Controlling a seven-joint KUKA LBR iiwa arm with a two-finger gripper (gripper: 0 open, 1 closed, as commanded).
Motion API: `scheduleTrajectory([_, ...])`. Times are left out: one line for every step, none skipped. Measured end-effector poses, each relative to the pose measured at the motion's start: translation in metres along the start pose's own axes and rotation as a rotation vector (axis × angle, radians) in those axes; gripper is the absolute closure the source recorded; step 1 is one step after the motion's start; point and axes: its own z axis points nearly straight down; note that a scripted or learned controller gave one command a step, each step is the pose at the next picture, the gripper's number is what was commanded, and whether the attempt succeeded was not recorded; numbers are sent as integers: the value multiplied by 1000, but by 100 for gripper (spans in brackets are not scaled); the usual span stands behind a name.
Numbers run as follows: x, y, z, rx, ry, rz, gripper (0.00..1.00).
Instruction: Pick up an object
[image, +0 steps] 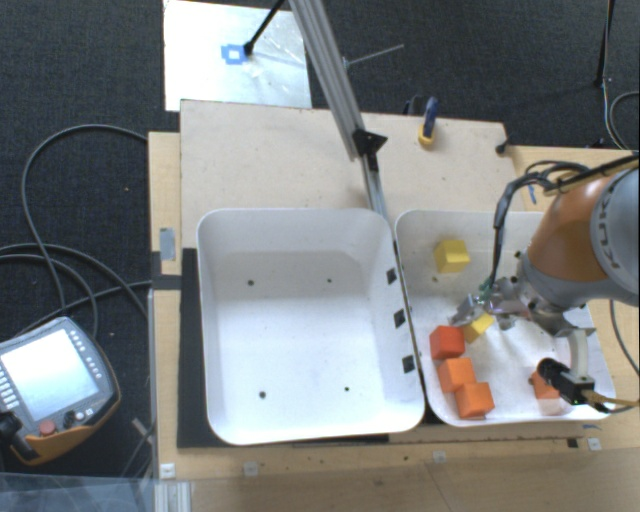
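Observation:
In the right bin (420, 228) a yellow cube (451, 255) sits near the back. A small yellow block (479, 325) lies mid-bin, right at the tip of my gripper (483, 312), which reaches in from the right and hangs low over it. Three orange blocks (447, 342) (457, 373) (474, 400) line up along the bin's left front. Another orange block (547, 386) lies at the front right, partly covered by a black part of the arm (560, 382). The wrist hides the gripper's grip on the small yellow block.
The left bin (215, 330) stands beside the right one, the two sharing a raised middle wall (400, 315). A metal pole (335, 85) slants in from the back. Cables and a teach pendant (50, 385) lie off the bench at left.

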Motion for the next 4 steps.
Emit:
scheduleTrajectory([3, 3, -11, -4, 0, -8, 100])
scheduleTrajectory([121, 80, -101, -7, 5, -20, 100])
scheduleTrajectory([106, 110, -196, -7, 0, -11, 100])
scheduleTrajectory([193, 104, -188, 3, 5, -18, 100])
